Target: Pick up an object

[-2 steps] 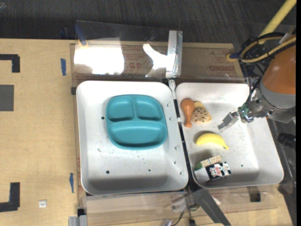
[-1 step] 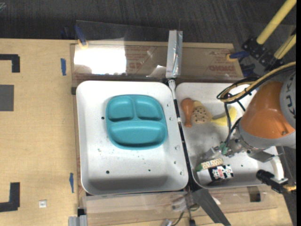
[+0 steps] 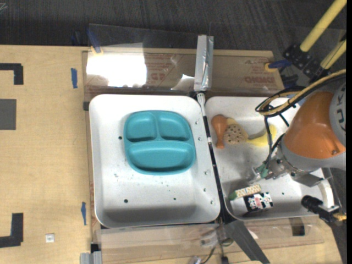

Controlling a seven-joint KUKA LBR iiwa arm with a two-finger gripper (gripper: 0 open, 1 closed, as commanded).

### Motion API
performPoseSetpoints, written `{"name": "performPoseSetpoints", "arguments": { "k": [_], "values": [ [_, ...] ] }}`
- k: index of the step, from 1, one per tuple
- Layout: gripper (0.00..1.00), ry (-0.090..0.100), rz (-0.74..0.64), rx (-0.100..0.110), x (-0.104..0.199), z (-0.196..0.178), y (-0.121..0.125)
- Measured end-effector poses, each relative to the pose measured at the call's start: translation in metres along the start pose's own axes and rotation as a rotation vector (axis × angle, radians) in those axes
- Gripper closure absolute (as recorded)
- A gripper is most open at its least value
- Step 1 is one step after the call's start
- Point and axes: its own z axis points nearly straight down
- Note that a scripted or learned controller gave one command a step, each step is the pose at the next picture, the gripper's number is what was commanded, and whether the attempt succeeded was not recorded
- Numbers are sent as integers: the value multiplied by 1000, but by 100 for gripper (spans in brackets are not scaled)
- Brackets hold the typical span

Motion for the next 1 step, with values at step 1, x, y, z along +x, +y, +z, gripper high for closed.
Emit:
{"name": "performPoseSetpoints", "arguments": {
  "k": [1],
  "values": [
    [0,1,0,1,0,1,0]
  ]
}}
